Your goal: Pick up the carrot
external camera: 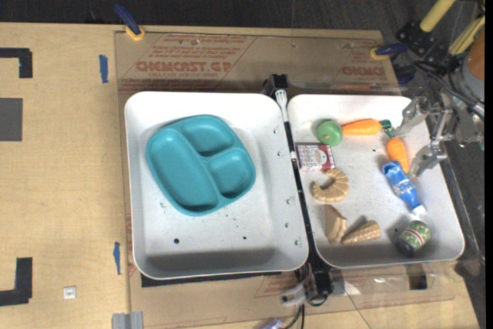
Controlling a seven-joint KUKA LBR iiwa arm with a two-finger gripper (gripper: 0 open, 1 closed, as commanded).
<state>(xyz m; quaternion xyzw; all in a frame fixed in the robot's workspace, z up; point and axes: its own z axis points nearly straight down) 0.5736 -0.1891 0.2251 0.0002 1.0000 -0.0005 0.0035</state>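
**Operator:** Report the layout, referenced to the gripper.

**Technician:** Farthest from the gripper (420,136), across the divider, the left bin (146,243) holds a teal divided plate (200,162). It is not involved. In the right bin (454,239), a green fruit (330,132) lies well to the view's left of the gripper. The carrot (360,128) touches that fruit or lies just beside it, lengthwise, with its green end toward the gripper. Near the lower finger there is a shorter orange piece (397,152) (possibly a second carrot; I cannot tell). A blue bottle (404,187) lies just below that piece.

**Operator:** Gripper condition?

**Technician:** The fingers are spread apart and nothing is between them. The gripper hangs over the bin's right side, apart from the long carrot.

**Operator:** Current step?

**Technician:** By my judgement this is the approach, and no grasp has been made.

**Operator:** Next move?

**Technician:** Travel toward the view's left, past the short orange piece, and centre over the carrot's middle. Set the fingers across its width, then descend and close. Keep away from the green fruit, because contact there may roll the carrot.
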